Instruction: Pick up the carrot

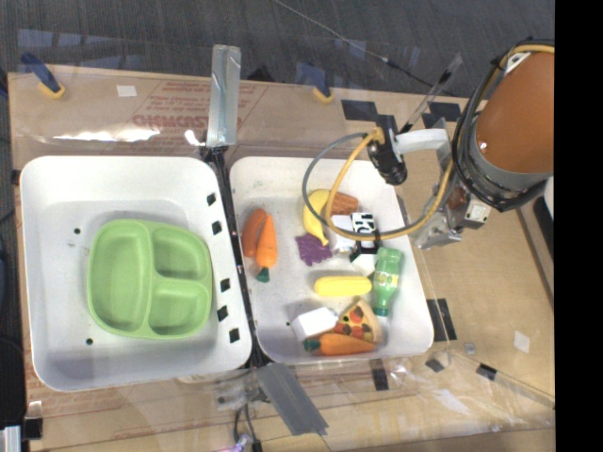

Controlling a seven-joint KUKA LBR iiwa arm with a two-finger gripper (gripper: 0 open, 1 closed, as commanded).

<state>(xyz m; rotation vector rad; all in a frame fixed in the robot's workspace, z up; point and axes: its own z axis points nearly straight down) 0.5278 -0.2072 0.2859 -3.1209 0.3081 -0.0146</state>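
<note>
Two white bins side by side. The left bin [38, 281] has a green divided plate [149, 277] in it, nothing else that I can see. The right bin [283, 172] holds the toy food: the carrot [260, 237] lies near its left wall, orange w/ a green tip pointing down, apart from the other things. Next, moving right, a purple piece [311, 249], a yellow banana-like fruit [318, 215], a yellow piece [341, 285], a pizza slice [358, 321], a green bottle [385, 279]. The gripper [363, 234] hangs over the bin's middle-right, well apart from the carrot; how far open it is, I cannot tell. I judge nothing is done yet: approach, grasp and lift are all left.
</note>
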